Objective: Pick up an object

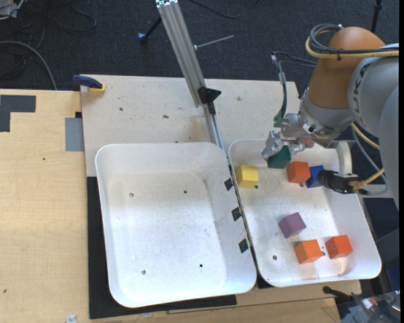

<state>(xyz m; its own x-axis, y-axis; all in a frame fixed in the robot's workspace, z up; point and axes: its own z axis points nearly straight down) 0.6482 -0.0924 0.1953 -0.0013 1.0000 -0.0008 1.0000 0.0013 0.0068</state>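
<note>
We see the right bin [367,247] holding everything. The gripper [277,148] sits at its far edge, directly over a green block [280,158]; we cannot tell how its grip stands. Nearest other targets: orange cube [297,172] just right of the green block, yellow cube [248,175] to its left. Purple cube [291,224] lies nearer the bin's middle

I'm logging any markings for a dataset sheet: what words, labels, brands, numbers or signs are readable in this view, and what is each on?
None can be read.
The arm's grey link bears dark lettering at its left edge, too cropped and blurred to read.
The slanted metal rail carries a checkered black-and-white tag at its top: a pattern, no text.
The coloured blocks and the two white bins show no print.
</note>
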